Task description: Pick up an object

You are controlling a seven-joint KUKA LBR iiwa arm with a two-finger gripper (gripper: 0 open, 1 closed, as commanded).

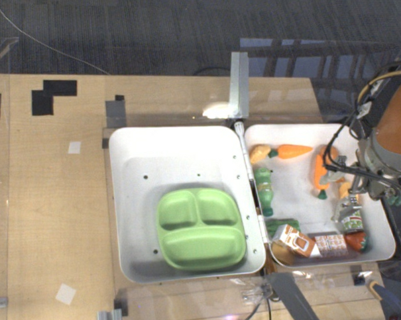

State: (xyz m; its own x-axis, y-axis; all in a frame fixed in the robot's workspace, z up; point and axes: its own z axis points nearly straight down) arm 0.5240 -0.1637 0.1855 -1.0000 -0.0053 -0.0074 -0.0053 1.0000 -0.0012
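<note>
From the overhead camera, two white bins are seen side by side on a wooden bench. The left bin holds a green divided tray, lying flat toward its near right corner.

The right bin is crowded with toy food. A carrot lies along the far wall, with a small tan piece just beside its leafy end. A second carrot lies at a slant nearer the arm. Pale green items are lined against the left wall. Along the near wall are found a dark green piece, a small carton, a flat packet and a red piece.

The gripper is seen low over the right side of this bin, above the red piece and just beside the slanted carrot. Whether it is open or closed cannot be told; nothing can be made out as held.

No particular object is named by the task. The likeliest target is judged to be the slanted carrot or the red piece, being nearest the gripper. Both are judged light, stiff and smooth plastic, so some slipperiness should be expected; the carrot would best be taken across its thick middle, not its tapered tip. The carton and packet are probably light but flat, and harder to take from above.

Printing is visible on the carton and the packet, but no writing or brand can be read.
</note>
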